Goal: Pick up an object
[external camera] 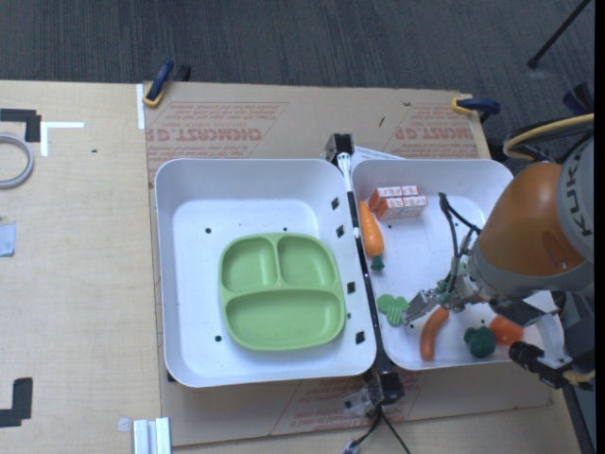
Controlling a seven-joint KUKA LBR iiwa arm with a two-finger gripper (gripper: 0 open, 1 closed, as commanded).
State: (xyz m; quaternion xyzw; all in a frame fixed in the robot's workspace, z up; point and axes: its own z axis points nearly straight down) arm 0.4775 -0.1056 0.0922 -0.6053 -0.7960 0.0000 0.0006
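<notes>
The right bin (416, 183) holds several toy foods. A red and white box (397, 202) lies at its far side, and an orange carrot (371, 233) lies along the left wall. Near the front are a small green leafy piece (390, 305), a red-orange sausage (432, 333) and a dark green vegetable (480, 342) beside an orange-red piece (506, 330). My gripper (422, 307) hangs low over the front of this bin, between the green leafy piece and the sausage. The arm's orange band (529, 225) hides the bin's right part.
The left bin (189, 253) bears a green divided plate (281, 290). A black clip strip (354, 253) joins the two bins. Cardboard (217, 126) lies under both, with blue clamps (159, 81) at its far corners. Cables (373, 424) run off the front edge.
</notes>
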